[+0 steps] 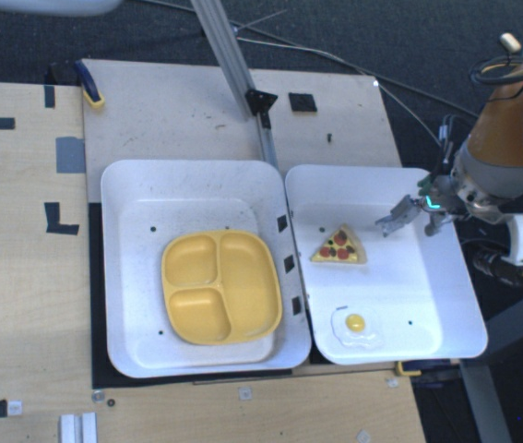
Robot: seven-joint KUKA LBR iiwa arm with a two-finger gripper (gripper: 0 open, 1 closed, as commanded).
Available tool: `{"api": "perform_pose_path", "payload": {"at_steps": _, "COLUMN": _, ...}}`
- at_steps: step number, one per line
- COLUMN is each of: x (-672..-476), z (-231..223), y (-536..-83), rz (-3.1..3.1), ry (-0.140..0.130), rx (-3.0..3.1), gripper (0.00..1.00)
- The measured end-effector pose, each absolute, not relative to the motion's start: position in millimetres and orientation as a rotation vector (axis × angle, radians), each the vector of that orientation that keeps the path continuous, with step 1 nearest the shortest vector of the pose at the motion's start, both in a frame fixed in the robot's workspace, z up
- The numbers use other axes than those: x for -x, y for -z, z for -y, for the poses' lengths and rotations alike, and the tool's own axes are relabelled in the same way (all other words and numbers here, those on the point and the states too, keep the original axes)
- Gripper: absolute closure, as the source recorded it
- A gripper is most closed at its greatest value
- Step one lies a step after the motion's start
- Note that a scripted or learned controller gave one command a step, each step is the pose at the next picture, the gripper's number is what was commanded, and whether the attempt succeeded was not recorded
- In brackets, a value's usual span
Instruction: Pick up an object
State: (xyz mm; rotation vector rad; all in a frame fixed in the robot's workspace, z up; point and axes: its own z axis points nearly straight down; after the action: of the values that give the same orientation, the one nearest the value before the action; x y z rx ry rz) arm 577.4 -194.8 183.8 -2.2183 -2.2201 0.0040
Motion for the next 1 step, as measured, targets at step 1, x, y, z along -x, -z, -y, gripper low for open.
{"api": "perform_pose_path", "payload": {"at_steps": 1, "x": -578.1, "z": 194.9, "y": -184.7, "rz": 2.222, "ry": -0.002, "rx": 2.220, "gripper": 0.00}}
